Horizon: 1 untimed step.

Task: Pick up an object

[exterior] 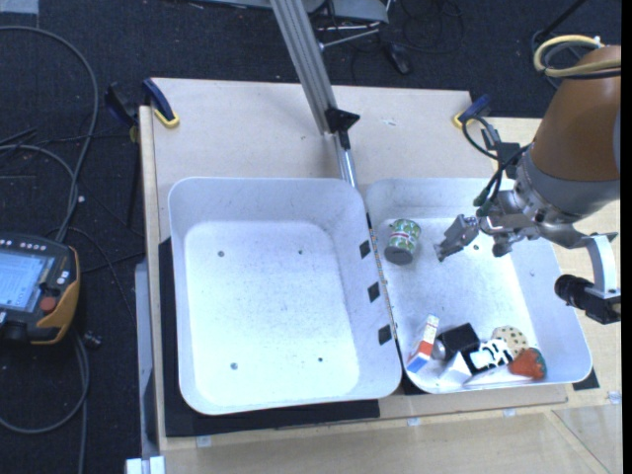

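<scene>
Two white bins side by side on a pale counter (247, 117): left bin (197, 205), right bin (553, 294). Arm (583, 117) in from the right, claw (478, 237) above the upper middle of the right bin, fingers spread apart, nothing between them. Just left of the claw, near the divider, a small can (402, 241) with green print, on its side or tilted, apart from the fingers. Well below the claw, along the near rim of the right bin, a tight cluster: a red-and-white tube (426, 340) leaning toward the divider, a black block (457, 341) beside it, a black-and-white piece (484, 357) touching that, a spotted round thing (508, 337) behind, a red lump (530, 364) at the far right end. Open bin floor between claw and cluster. Black clips (375, 291) along the divider edge. Slanted metal pole (306, 52) from the top down to the point between the bins. Blue-and-yellow clamps (158, 104) at the counter's far corners. On the dark floor at left, cables and an orange-edged handheld screen (30, 289).
</scene>
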Tool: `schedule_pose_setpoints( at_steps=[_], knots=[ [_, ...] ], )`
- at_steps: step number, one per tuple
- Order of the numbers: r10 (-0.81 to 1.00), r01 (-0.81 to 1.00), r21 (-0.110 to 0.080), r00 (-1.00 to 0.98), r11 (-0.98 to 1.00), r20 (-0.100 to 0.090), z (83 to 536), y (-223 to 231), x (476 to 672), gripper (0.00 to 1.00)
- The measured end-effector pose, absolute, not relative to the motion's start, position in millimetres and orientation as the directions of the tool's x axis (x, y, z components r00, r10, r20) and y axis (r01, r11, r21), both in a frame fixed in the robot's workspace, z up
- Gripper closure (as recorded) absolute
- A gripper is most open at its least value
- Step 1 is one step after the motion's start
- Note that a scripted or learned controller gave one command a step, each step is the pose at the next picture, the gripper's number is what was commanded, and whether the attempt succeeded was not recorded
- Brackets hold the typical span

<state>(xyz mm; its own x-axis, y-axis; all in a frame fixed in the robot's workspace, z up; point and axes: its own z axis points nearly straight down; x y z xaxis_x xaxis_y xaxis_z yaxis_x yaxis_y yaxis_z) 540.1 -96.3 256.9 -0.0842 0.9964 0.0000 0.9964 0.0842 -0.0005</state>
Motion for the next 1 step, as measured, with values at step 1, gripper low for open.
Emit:
schedule_pose_setpoints(
  at_steps=[1],
  knots=[
    [0.997, 0.997, -0.004, 0.081, -0.081, 0.000, 186.4, -84.0, 510.6, 0.00]
  ],
)
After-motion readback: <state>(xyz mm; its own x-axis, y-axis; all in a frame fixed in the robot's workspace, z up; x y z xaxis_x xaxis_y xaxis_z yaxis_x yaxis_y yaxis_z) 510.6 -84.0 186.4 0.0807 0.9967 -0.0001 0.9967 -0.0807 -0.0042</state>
